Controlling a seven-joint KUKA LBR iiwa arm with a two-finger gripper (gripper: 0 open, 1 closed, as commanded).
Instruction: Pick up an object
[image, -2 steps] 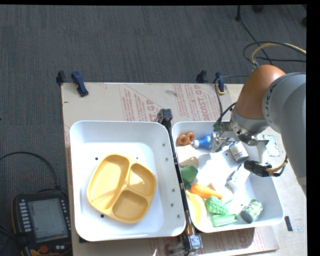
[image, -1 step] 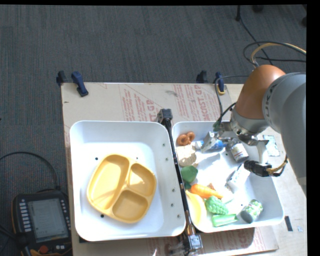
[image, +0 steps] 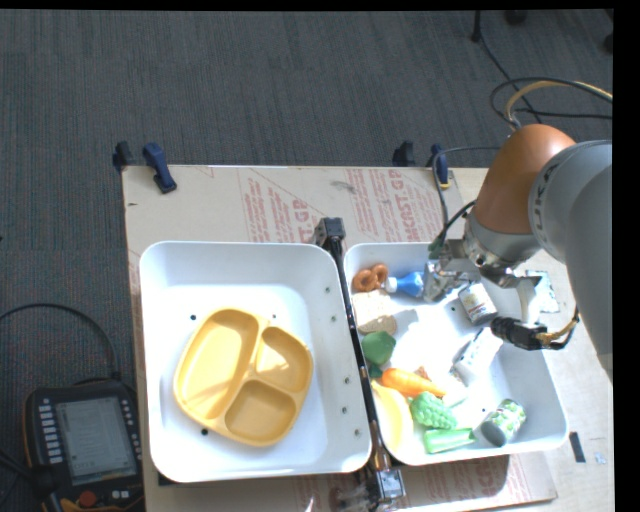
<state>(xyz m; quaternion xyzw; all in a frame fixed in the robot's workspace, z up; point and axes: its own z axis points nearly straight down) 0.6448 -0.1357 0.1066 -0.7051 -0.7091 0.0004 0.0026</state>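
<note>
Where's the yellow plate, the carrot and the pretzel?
yellow plate (image: 243, 372), camera view, on the ridge between its compartments.
carrot (image: 411, 381), camera view, middle of its orange body.
pretzel (image: 369, 277), camera view, on its looped orange-brown body.

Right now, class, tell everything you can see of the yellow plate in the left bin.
The plate is yellow, looks like smooth plastic, and has rounded corners and three compartments split by raised ridges: one long section and two smaller ones. It lies flat and face up on the floor of the left bin, turned at a slant to the walls, nearer the front. Nothing rests in it or on it.
</note>
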